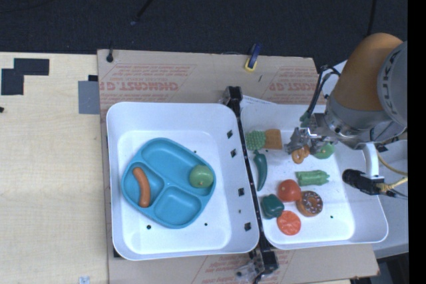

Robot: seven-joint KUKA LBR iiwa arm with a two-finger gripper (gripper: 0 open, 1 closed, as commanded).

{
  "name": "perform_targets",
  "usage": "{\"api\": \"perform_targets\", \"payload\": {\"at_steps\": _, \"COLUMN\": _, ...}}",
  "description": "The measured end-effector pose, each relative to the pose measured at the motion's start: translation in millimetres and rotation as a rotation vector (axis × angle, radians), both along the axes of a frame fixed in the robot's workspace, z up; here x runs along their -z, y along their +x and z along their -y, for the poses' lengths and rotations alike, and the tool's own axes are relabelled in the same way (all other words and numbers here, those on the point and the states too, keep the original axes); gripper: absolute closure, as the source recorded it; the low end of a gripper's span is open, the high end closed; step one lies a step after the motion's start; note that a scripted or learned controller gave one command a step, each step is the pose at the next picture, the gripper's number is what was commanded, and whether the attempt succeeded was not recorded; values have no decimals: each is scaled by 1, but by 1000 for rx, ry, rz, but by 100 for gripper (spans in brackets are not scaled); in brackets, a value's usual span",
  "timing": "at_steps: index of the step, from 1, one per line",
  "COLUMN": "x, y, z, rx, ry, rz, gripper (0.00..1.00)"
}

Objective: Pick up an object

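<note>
Camera view puts my pincer low in the right bin, right of frame centre, at a small orange piece. Whether it is gripped I cannot tell. I should seat squarely before lifting, avoiding the green ball.
</note>
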State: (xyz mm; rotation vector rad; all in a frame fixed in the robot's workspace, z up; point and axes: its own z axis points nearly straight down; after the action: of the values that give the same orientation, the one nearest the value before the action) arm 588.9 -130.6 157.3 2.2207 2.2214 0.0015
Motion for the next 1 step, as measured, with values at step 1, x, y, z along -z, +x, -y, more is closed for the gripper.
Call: {"api": "perform_targets", "payload": {"at_steps": 1, "x": -59, "y": 9, "z": 0, "rx": 0, "ry": -1, "rz": 2, "gripper": 100}}
